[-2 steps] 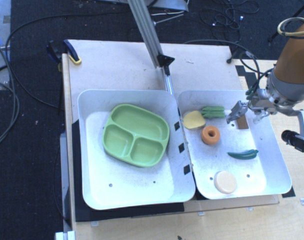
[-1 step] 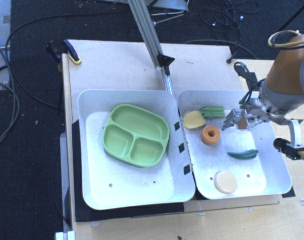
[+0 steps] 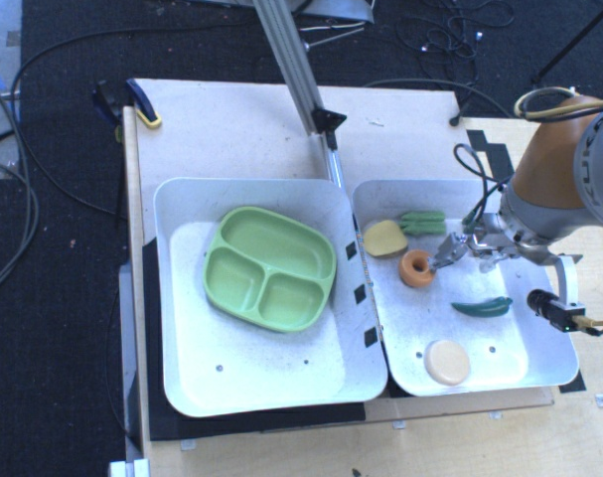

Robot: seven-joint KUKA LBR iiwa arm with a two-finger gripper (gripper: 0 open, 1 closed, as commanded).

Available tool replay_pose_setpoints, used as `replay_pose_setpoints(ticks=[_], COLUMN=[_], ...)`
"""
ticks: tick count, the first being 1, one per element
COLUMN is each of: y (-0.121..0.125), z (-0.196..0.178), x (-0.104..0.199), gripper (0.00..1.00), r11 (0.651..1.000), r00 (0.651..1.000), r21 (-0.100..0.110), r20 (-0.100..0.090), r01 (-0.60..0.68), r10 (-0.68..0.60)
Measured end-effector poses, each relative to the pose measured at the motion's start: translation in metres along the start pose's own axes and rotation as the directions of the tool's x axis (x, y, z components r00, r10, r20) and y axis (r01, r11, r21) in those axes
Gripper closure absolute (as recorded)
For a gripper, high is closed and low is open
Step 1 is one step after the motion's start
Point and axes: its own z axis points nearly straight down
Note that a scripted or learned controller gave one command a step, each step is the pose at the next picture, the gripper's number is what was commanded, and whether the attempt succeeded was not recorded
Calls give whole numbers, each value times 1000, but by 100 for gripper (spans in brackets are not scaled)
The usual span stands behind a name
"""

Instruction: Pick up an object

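- In the right bin point(image 3: 549, 371), seen from the camera view, lie five small things: an orange ring point(image 3: 416, 268), a yellow wedge-shaped piece point(image 3: 384, 238), a light green pod-like piece point(image 3: 422, 223), a dark green pepper-like piece point(image 3: 483, 307) and a cream disc point(image 3: 447, 362).
- The gripper point(image 3: 448, 255) reaches in from the right, its tip just beside the orange ring on that ring's right; whether they touch cannot be told.
- How far apart the fingers stand cannot be told at this size, and nothing is visibly held between them.
- The left bin point(image 3: 182, 386) holds a green divided plate point(image 3: 270, 268), well apart from the gripper, on the counter point(image 3: 231, 127).
- The likely target, by nearness, is the orange ring, which rests on the bin floor.
- Risk: coming in at a slant beside the ring, the tip may shove it toward the yellow wedge-shaped piece instead of straddling it.
- Risk: the ring is low and rounded, so a close on its outer edge could squeeze it out sideways.
- Risk: the sloped bin wall between the bins is near; a pushed ring could ride up against it.
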Motion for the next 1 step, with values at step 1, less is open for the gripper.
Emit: replay_pose_setpoints(ticks=[1], y=[1], z=[-13], x=[0], gripper=[100], r11=[1000], r00=[1000], r21=[-4], r20=[1], r01=[0], r10=[0])
